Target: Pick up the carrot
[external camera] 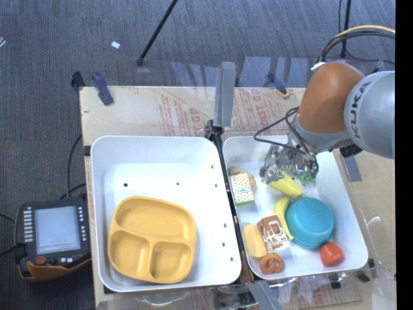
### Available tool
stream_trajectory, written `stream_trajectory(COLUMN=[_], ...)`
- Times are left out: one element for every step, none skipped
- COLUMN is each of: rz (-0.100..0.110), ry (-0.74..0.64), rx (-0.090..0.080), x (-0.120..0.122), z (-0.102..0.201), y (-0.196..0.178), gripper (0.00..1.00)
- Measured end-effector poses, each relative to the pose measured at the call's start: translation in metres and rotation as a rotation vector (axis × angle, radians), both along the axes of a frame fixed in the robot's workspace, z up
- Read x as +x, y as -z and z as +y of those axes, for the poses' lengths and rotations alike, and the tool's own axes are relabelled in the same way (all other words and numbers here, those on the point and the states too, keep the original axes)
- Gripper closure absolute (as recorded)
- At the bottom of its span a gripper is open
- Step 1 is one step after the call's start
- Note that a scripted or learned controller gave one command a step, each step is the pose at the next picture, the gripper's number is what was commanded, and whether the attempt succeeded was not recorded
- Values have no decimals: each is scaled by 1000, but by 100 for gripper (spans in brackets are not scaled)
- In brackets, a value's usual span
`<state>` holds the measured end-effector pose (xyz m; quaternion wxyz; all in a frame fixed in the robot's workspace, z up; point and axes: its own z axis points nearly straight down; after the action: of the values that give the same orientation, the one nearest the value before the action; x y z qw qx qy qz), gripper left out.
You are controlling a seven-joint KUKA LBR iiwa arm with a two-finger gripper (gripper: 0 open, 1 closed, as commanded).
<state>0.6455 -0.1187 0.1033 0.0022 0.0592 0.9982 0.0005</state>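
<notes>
The carrot [331,254] lay in the near right corner of the right bin [352,202], just right of a blue bowl [310,221]. Left, a yellow divided plate [151,239] sat in the left bin [103,166]. Farther back, the gripper [288,166] hovered above a yellow banana [286,186]; its grip could not be told.

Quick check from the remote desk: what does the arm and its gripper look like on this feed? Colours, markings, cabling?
The arm is grey with a rounded orange band above the wrist and dark KUKA lettering on the grey casing. Black cables loop beside the wrist, and a yellow-and-black hose arcs over the top. The gripper is a compact silver metal assembly with small green details.
</notes>
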Motion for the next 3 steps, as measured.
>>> stream_trajectory(rz=[2,8,4], ry=[18,428,955], rx=[1,1,1], x=[-16,-79,-82], z=[14,36,82], y=[-11,0,-85], gripper=[100,100,100])
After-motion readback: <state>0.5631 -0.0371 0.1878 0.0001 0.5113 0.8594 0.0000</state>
